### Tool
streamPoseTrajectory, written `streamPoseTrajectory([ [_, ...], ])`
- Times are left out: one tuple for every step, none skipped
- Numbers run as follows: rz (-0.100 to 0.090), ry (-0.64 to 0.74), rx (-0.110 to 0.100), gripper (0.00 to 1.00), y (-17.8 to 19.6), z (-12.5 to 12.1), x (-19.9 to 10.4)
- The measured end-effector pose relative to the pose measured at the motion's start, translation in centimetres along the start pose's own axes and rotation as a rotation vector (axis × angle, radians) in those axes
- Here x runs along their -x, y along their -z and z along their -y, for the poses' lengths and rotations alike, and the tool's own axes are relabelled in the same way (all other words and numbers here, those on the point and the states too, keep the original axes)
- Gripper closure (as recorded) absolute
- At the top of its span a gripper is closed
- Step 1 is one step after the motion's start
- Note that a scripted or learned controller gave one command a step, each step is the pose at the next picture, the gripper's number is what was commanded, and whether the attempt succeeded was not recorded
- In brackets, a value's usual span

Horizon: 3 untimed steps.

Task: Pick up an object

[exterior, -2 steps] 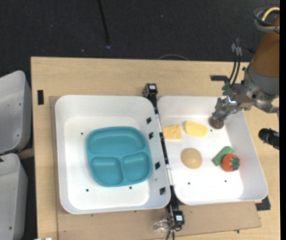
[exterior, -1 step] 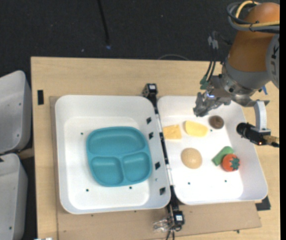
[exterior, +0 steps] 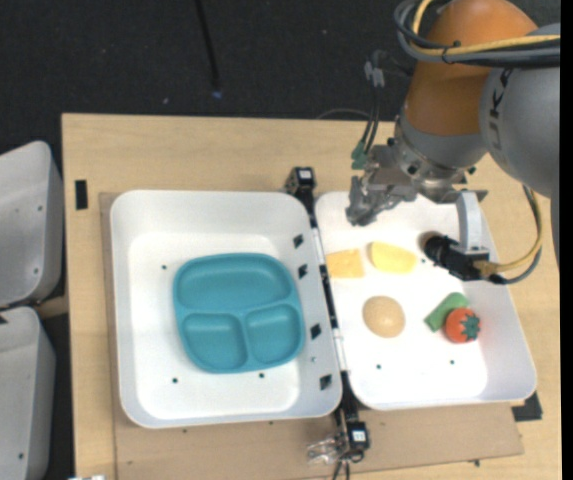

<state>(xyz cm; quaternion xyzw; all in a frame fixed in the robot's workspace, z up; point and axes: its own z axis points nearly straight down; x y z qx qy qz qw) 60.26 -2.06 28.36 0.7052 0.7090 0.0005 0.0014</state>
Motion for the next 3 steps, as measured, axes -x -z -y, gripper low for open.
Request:
streamPoseTrajectory([
  [-0.001, 0.000, 0.001, 1.00, -0.4, -0.4, -5.1],
  [-0.001, 0.000, 0.000, 1.00, -0.7, -1.9, -9.9],
  [0.000, -0.002, -0.002, 0.00, -0.7, -1.8, -9.7],
])
